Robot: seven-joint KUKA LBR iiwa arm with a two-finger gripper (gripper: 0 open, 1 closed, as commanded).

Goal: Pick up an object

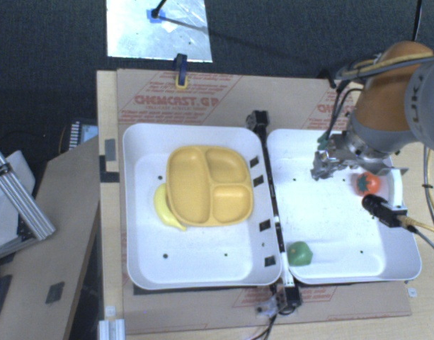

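Observation:
My gripper hangs low over the upper middle of the right bin, with the grey and orange arm behind it to the right. A small orange-red object with a green top lies at the bin's right side, just right of the gripper and apart from it. A round green object rests at the bin's lower left corner, well below the gripper. Nothing shows between the gripper's tips.
The left bin holds a yellow divided plate with a yellow banana poking out from under its left edge. A black divider strip runs between the two bins. Cardboard lies under both.

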